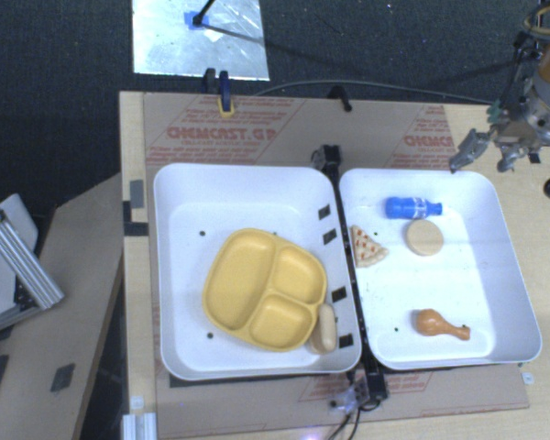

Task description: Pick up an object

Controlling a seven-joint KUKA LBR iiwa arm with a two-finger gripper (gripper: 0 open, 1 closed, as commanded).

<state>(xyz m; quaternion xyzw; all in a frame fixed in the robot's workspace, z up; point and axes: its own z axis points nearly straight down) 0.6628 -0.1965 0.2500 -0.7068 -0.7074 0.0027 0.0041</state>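
Partly cut off at the frame's edge, the hand (485, 153) hangs empty, fingers spread apart.

Blue bottle (412, 208) lying on its side near the far edge of the right bin (509, 246). Round tan disc (424, 237) flat just beside it, toward the near edge. Pizza slice (366, 247) flat against the left edge. Brown drumstick (440, 324) lying flat near the near edge, well apart from the others.
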